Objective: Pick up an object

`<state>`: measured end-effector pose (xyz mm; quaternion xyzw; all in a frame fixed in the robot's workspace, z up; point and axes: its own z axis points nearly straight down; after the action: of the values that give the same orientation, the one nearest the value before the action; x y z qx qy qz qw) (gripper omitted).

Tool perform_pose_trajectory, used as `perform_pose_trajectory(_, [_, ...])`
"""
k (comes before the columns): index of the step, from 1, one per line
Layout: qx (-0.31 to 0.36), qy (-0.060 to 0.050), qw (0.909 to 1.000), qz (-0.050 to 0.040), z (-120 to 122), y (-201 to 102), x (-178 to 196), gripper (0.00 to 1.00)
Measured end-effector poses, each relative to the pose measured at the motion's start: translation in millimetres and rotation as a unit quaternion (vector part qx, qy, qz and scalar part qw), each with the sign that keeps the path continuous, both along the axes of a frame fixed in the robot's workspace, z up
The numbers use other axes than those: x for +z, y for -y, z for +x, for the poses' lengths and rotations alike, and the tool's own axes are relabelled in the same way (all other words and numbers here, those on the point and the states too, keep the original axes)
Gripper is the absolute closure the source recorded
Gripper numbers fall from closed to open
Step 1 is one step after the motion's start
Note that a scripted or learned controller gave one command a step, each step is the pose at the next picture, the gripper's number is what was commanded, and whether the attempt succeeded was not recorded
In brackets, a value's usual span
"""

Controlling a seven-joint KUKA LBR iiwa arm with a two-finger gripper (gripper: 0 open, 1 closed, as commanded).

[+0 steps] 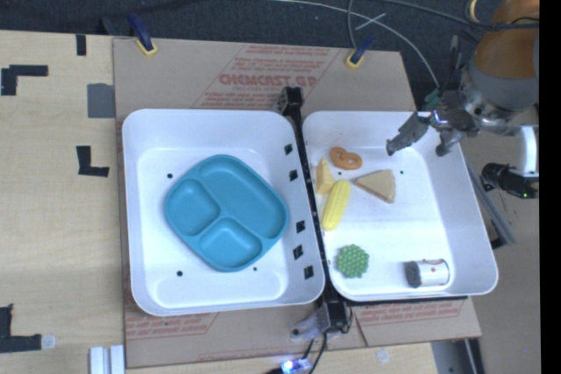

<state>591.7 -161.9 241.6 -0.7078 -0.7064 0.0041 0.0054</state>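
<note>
Overhead, the gripper (424, 137) hangs with jaws spread, grasping nothing, beside the cheese wedge (378, 186).

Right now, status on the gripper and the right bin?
Two-finger gripper open, hovering over right white bin's far edge, holding nothing. Yellow corn cob, tan wedge, orange pretzel, green ball, grey can lie untouched. Nothing in the way.

Even overhead light, bright white bins (140, 188) slightly glaring, soft faint shadows, mild overall blur
</note>
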Motion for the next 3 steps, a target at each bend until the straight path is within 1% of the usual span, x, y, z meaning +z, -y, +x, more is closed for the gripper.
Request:
perform_pose_trajectory(1, [0.002,0.006,1.0000,-0.0011,2,0,7,0.00])
perform_pose_trajectory(3, [0.001,0.003,1.0000,-0.0010,-5,9,-84,0.00])
